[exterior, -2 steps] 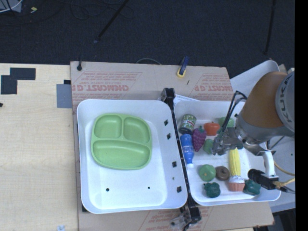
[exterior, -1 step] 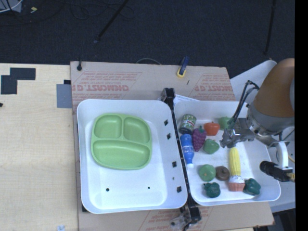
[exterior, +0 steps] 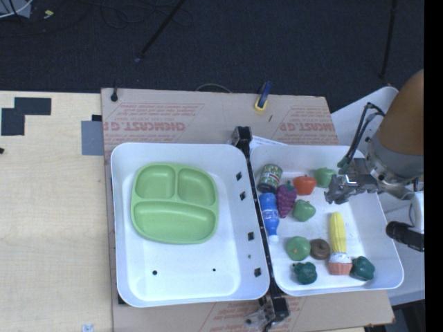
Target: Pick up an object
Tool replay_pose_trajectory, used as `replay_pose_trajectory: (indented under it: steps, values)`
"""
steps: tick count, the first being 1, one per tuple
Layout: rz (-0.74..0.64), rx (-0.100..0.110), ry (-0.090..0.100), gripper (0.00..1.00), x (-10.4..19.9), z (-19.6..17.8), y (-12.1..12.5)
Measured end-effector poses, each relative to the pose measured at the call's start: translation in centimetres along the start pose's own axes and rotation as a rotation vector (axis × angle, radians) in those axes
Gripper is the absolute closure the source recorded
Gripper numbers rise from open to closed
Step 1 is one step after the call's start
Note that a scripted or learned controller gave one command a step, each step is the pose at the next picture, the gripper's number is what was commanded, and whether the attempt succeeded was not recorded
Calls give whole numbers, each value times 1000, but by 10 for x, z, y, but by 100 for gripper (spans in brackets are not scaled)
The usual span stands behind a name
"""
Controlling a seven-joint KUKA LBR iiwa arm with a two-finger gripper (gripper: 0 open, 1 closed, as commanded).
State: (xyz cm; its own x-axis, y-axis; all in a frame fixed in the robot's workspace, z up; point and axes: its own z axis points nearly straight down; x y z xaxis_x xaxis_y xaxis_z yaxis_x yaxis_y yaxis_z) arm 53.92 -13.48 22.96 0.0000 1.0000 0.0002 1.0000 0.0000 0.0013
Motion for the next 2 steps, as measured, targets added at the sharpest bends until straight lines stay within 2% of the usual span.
replay_pose_trajectory:
  steps: [1,2]
  values:
    - [-4,2,1,100,47,-9,24]
    - [-4,3,2,100,94,-10,38]
